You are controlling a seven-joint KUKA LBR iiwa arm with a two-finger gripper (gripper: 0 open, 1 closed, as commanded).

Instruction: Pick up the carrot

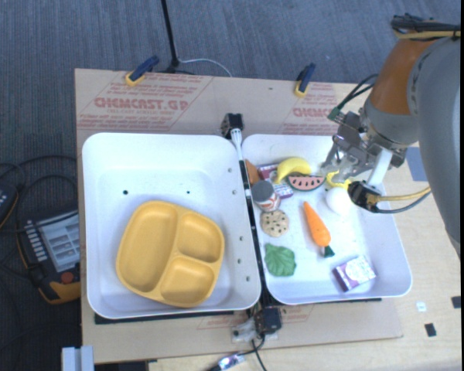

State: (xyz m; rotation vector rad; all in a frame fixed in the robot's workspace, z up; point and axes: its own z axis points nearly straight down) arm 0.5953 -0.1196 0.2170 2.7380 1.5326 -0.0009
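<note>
The orange carrot [317, 226] with a dark green stem end lies in the right bin [387, 246], pointing toward the near right. My gripper [337, 163] hangs over the far part of that bin, above a white egg [338, 200] and a yellow piece, well behind the carrot. Its fingers look spread and I see nothing between them.
Around the carrot lie a watermelon slice [304, 182], a banana [294, 166], a small can [264, 196], a cookie [274, 222], a green leaf [279, 260] and a purple box [354, 273]. The left bin [108, 161] holds a yellow divided tray [170, 252].
</note>
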